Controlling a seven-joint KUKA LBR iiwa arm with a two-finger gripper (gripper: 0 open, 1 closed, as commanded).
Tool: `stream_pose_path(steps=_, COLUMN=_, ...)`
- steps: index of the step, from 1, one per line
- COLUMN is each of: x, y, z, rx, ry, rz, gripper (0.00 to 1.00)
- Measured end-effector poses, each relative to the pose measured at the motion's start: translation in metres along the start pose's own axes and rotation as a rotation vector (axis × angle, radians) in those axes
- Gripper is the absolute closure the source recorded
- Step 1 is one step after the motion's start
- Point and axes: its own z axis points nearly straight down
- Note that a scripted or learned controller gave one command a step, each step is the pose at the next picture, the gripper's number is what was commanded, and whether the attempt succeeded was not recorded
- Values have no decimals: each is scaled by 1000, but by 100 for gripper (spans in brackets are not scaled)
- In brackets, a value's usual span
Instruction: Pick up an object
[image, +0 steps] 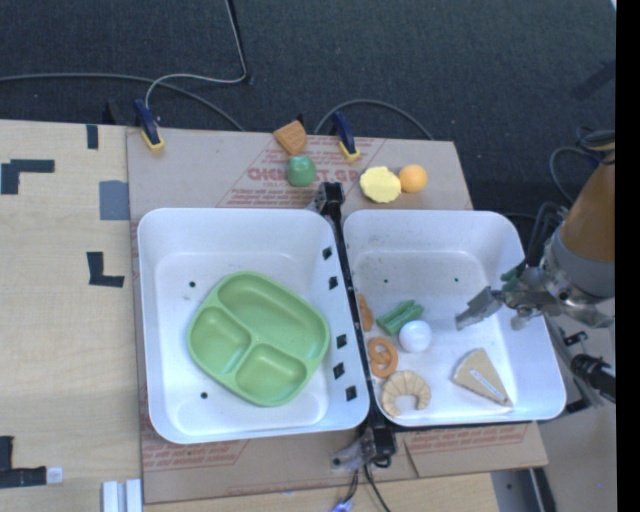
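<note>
The right bin (500, 240) holds a green bean-like piece (398, 316), a white ball (414, 336), a brown pretzel ring (382, 353), a croissant (405, 391) and a tan sandwich wedge (481, 378). A small orange piece (365, 316) lies against the bin's left wall. My gripper (497, 314) hangs over the right side of this bin, just above the wedge and to the right of the white ball. Its fingers are spread open with nothing between them. One fingertip (470, 316) points left toward the ball.
A green divided plate (258, 338) lies in the left bin (160, 300). Behind the bins, on cardboard, sit an orange block (291, 136), a green ball (300, 171), a yellow lemon (380, 184) and an orange (412, 179). Two blue clamps (149, 127) hold the cardboard.
</note>
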Motion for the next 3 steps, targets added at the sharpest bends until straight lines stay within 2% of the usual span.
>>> stream_pose_path(steps=1, x=52, y=72, z=94, rx=2, ry=1, rz=-1, gripper=0)
stream_pose_path(steps=2, x=67, y=85, z=136, rx=-2, ry=-3, rz=1, gripper=0)
stream_pose_path(steps=3, x=67, y=85, z=126, rx=-5, ry=-5, rz=1, gripper=100)
